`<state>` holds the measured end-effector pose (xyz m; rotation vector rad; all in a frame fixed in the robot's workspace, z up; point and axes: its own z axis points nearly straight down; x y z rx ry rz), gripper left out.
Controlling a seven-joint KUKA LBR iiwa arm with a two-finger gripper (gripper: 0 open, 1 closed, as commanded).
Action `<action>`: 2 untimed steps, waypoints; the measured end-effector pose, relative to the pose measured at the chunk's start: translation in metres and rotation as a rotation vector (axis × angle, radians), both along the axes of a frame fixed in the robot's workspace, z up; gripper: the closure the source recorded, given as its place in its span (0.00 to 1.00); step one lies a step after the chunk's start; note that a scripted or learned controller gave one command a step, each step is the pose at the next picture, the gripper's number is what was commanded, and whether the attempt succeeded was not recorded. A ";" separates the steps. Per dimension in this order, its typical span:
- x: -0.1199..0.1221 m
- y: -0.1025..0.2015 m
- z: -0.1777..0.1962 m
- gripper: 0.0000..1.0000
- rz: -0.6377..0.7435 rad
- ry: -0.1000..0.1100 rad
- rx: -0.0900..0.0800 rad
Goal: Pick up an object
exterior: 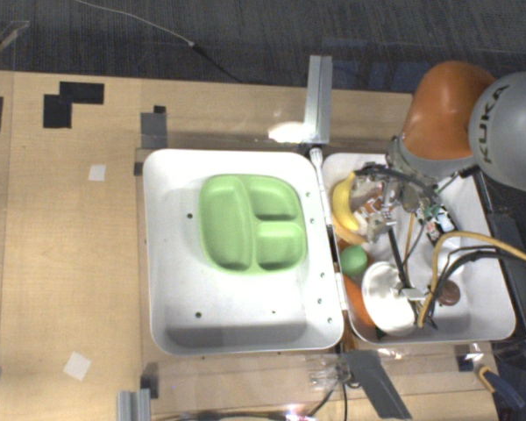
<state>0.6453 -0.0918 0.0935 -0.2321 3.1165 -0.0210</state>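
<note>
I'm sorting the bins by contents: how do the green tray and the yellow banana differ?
The green tray lies in the left bin; the banana lies in the right bin. The tray is far larger, flat and divided into compartments; the banana is small and curved. The tray sits in the open, while the banana is right beside the gripper. Both rest inside white bins.

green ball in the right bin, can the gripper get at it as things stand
Probably yes. The green ball lies uncovered near the bin's left wall, between the banana and the white cup. The gripper hangs just above and to its right. Those close neighbours leave little room, so a clean grasp could be tight.
</note>
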 end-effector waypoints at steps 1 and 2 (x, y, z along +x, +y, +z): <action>0.004 0.009 0.014 1.00 0.006 -0.014 0.010; 0.028 0.018 0.129 1.00 -0.143 -0.005 0.015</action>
